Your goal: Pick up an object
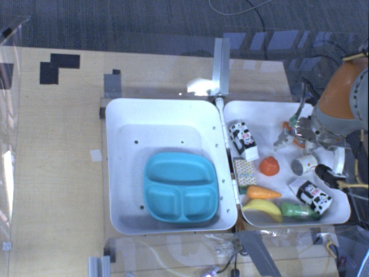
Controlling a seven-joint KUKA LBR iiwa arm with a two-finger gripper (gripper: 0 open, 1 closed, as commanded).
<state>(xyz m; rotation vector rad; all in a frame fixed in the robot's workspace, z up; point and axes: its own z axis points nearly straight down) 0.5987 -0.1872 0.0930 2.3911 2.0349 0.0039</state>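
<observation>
Hovering my claw (pixel 295 133), its grip state impossible to tell, over the right bin (pixel 345 217), I judged the small orange toy (pixel 269 166) just beside it light, rigid, slightly slippery, best pinched across its middle.

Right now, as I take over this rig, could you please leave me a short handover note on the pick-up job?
Gripper: low over the right bin, upper area; nothing visible between its fingers.
Right bin things: two cow-patterned cartons, orange tomato-like toy, carrot, banana, green vegetable, small grey cup.
Left bin: blue divided tray.
Done: nothing lifted.
Left: grasp and raise one object.
</observation>
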